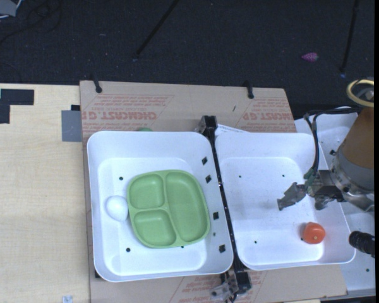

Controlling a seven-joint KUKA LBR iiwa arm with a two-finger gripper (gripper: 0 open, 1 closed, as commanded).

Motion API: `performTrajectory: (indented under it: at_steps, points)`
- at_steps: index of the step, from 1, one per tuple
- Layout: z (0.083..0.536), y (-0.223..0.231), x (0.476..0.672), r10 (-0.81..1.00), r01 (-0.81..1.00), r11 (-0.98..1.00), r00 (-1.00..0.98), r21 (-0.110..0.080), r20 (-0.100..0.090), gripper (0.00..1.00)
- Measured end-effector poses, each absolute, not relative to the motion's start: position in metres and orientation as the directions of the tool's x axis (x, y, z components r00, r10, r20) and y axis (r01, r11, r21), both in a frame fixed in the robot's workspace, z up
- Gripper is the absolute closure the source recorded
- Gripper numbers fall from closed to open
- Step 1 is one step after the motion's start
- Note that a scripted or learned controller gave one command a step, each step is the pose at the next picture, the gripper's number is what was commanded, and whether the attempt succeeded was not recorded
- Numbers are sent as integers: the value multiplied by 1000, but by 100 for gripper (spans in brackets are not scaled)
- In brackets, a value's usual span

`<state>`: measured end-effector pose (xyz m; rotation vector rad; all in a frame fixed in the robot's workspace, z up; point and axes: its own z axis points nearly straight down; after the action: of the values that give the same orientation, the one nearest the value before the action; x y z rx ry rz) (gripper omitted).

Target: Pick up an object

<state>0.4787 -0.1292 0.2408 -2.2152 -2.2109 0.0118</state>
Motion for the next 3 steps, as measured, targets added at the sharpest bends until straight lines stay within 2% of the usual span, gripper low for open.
performTrajectory:
  at_steps: [1,3]
  points:
    - [245,-129,481,1000,1000,0,0,-4,1,0]
    - [140,-121,485,1000,1000,0,0,-9,3,0]
